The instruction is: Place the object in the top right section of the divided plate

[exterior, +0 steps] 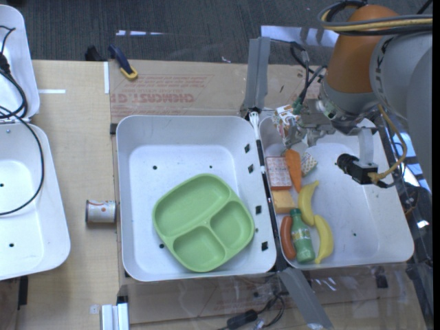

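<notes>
A green divided plate (203,222) lies in the left white bin (137,184), with one large section and two smaller ones. My gripper (297,135) hangs low over the back left corner of the right bin (371,246). A small white packet with coloured print (284,119) sits right against it. Just below the gripper lies an orange carrot (294,168). Whether anything is held is hidden by the wrist.
Along the right bin's left side lie a red-and-white box (278,172), a cheese wedge (282,201), a banana (315,217), a green bottle (302,237) and a sausage (287,238). A small can (101,212) lies on the bench left of the bins.
</notes>
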{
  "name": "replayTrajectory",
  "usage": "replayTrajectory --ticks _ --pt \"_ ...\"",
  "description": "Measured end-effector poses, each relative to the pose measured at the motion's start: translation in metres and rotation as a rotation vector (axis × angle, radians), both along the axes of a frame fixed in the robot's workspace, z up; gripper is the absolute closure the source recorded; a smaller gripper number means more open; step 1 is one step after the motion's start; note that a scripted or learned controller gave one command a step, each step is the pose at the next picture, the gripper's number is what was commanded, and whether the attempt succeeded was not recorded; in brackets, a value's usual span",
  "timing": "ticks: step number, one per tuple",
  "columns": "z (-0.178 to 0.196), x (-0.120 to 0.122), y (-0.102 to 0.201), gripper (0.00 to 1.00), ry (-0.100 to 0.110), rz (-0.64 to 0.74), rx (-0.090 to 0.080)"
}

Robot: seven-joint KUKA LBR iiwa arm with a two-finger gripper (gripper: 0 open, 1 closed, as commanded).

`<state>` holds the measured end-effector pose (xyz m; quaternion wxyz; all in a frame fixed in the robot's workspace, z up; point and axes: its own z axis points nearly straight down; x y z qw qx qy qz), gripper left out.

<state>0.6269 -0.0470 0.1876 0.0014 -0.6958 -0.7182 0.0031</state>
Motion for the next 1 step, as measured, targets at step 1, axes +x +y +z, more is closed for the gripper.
replayTrajectory --ticks 1 --pt "0.0317 -0.0499 -0.0436 1.00 0.000 0.309 0.004"
